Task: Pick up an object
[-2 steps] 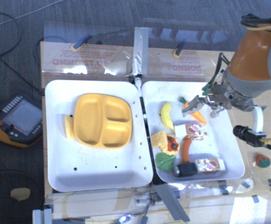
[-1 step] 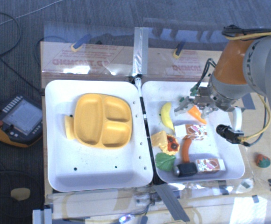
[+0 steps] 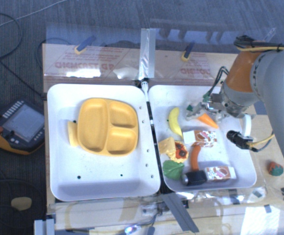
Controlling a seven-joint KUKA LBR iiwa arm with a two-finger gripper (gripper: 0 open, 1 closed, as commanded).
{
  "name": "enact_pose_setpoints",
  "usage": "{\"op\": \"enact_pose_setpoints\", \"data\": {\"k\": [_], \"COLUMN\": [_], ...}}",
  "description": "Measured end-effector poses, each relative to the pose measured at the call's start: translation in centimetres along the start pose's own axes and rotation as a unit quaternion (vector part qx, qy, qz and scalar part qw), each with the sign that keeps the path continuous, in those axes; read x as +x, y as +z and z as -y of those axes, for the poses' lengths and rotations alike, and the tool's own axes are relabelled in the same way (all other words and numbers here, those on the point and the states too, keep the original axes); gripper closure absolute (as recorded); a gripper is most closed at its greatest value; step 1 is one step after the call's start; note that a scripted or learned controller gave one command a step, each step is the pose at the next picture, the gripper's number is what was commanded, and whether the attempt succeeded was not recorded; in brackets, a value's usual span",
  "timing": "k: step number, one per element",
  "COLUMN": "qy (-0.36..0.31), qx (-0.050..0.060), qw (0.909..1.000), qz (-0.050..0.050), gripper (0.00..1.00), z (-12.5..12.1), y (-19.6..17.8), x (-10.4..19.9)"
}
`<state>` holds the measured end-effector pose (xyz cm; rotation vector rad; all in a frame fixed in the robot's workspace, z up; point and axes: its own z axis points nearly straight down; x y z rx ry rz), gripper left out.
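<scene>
White bins: two shallow bins sit side by side on the bench (image 3: 59, 58), the left bin (image 3: 59, 180) and the right bin (image 3: 247, 177), touching along the middle.
Arm: grey with an orange band (image 3: 240, 75), it reaches in from the right over the right bin's upper right part.
Yellow tray: a divided tray (image 3: 107, 126) lies flat in the left bin, with a pale yellow piece (image 3: 72, 133) poking out at its left edge.
Tool: the tool (image 3: 205, 106) hangs low over the right bin, just above an orange carrot-like piece (image 3: 208, 120); whether its fingers are apart or together cannot be told, and nothing is seen held between them.
Banana: a yellow banana (image 3: 175, 122) lies near the right bin's left wall, left of the tool.
Other things in the right bin: a red-and-white packet (image 3: 205, 137), an orange sausage shape (image 3: 195, 155), a yellow slice with a red spot (image 3: 174, 149), a green piece (image 3: 172, 169), a black cylinder (image 3: 196, 177) and a small red box (image 3: 219, 173), clustered close together in the lower half.
Pendant: a grey handheld controller (image 3: 17, 126) rests on the floor, left of the bench.
</scene>
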<state>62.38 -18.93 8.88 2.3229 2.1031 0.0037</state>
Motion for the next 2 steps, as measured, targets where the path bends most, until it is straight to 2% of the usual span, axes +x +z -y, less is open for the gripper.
{"op": "enact_pose_setpoints", "data": {"k": [1,2], "qy": [0.000,-0.031], "qx": [-0.001,0.004], "qw": [1.0000,0.9995], "qz": [0.000,-0.002], "gripper": [1.00,1.00], "z": [-0.1,0.2], "y": [-1.0,-13.0], "x": [0.0,5.3]}}
